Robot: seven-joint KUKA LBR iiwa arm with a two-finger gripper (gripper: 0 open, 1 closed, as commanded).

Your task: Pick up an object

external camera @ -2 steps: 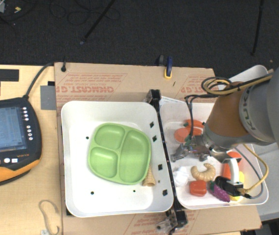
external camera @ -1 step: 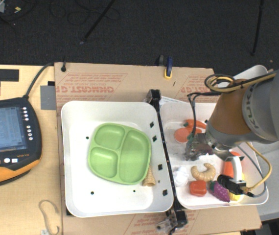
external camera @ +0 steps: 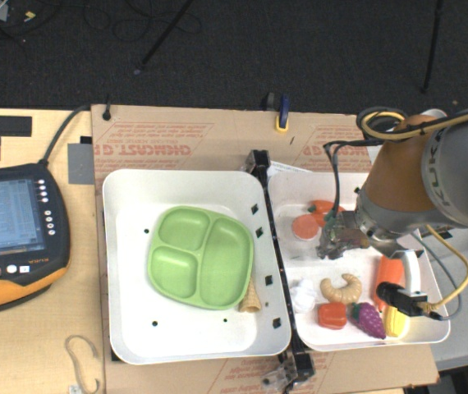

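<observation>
Here, two white bins (external camera: 119,220), one green plate (external camera: 201,257); end effector (external camera: 332,245) grip state unclear.

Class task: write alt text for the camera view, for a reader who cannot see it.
A grey-and-orange robot arm lowers its pincer into the right white bin above scattered toy foods. The left white bin holds a green divided plate.

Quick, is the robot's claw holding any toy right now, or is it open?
Gripper: low in the right bin, beside the red round toy; cannot be told whether open, closed or holding anything.
</observation>
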